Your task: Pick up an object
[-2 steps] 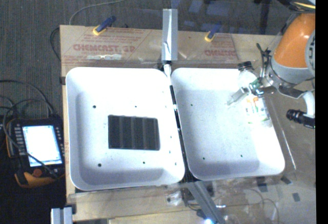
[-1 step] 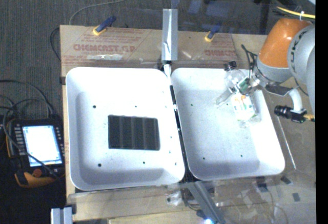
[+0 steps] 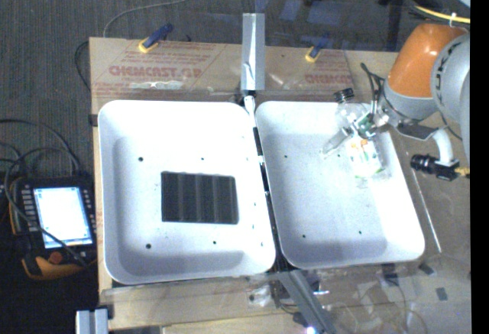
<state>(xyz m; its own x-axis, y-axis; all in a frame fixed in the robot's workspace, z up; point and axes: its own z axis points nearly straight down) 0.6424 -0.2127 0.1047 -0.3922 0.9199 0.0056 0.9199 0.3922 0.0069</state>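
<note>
at the far left, on the dark carpet, a handheld control pendant (image 3: 59,222) with a lit white screen lies beside the bench, its cables trailing off the picture's left edge. next comes the left bin (image 3: 122,141), white and shallow, with a dark ribbed rectangular mat (image 3: 199,198) lying flat on its floor near the middle. behind both bins a brown cardboard sheet (image 3: 153,69) carries two small blue-and-yellow clamps (image 3: 155,37), and an upright grey post (image 3: 253,50) stands where the bins meet.

the right bin (image 3: 321,233) touches the left one along the centre seam. in its upper right part sits a small clear object (image 3: 367,162), pale with faint green and orange marks, hard to make out against the white floor; what it is cannot be told.

the arm (image 3: 428,65) reaches in from the right, its orange band bulging at the upper right and its grey body cut off by the frame. the wrist tilts down toward the right bin's back corner, and the gripper (image 3: 356,128) hangs just above and beside the clear object. the fingers are a tangle of glinting metal and wire, and whether they are parted or closed, or touching the object, cannot be told.
</note>
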